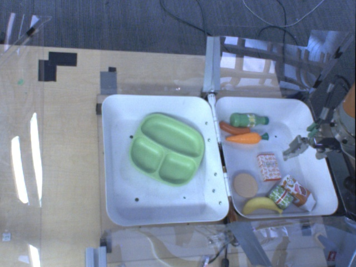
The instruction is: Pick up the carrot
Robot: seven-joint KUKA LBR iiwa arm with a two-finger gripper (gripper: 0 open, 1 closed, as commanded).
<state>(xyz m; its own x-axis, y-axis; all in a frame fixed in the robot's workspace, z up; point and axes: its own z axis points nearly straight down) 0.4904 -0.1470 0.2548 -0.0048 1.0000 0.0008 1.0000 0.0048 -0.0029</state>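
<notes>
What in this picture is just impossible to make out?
- Arm: cut off by the camera view's right edge.
- Gripper: too small and blurred to judge.
- Reddish item: partly hidden under the carrot and green bottle.
- Print on the snack packets: too small to read.

We are reaching in from the right edge with our grey arm (339, 102), its orange band (350, 109) just showing at the frame's border. Our two-finger metal hand (305, 147) is hanging at the right side, its fingers spread apart and gripping nothing, one finger (293, 148) pointing left.
</notes>
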